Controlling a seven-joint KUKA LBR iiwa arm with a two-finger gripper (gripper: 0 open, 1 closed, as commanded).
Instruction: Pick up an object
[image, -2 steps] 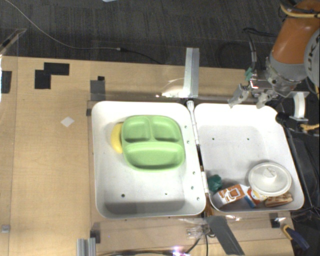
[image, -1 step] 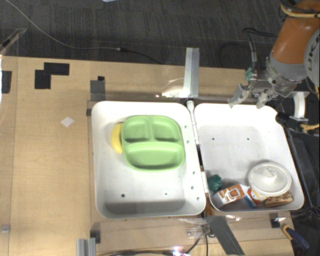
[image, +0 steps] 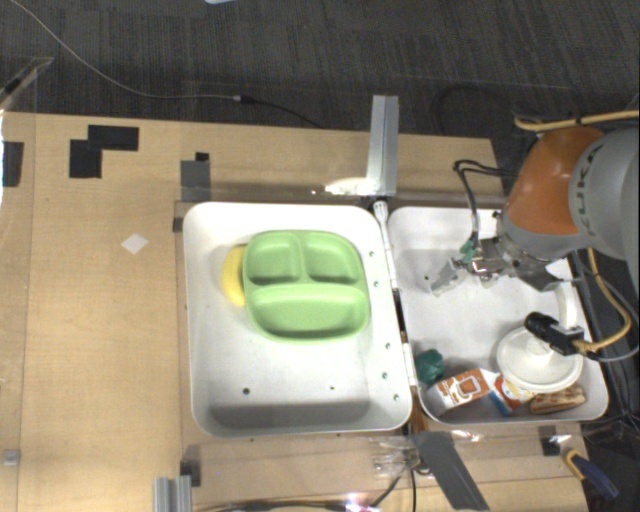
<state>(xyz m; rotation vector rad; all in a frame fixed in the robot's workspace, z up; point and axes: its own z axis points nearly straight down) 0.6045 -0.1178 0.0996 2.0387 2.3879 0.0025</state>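
Your gripper (image: 447, 277) hangs over the upper part of the right bin (image: 430, 225) with nothing visibly between its fingers; whether they stand wide or narrow, you cannot tell from above. The pick looks not yet made. The likeliest targets lie well apart from it along the bin's near edge: a small orange carton (image: 466, 388), long axis running roughly left-right with a slight tilt, beside a dark green piece (image: 429, 366) and a white bowl (image: 539, 366). In the left bin (image: 290, 400), a green divided plate (image: 304, 283) covers most of a yellow object (image: 233, 277).

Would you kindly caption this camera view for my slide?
Grey KUKA arm's gripper hovers in the right white bin; a green divided plastic plate lies in the left bin.
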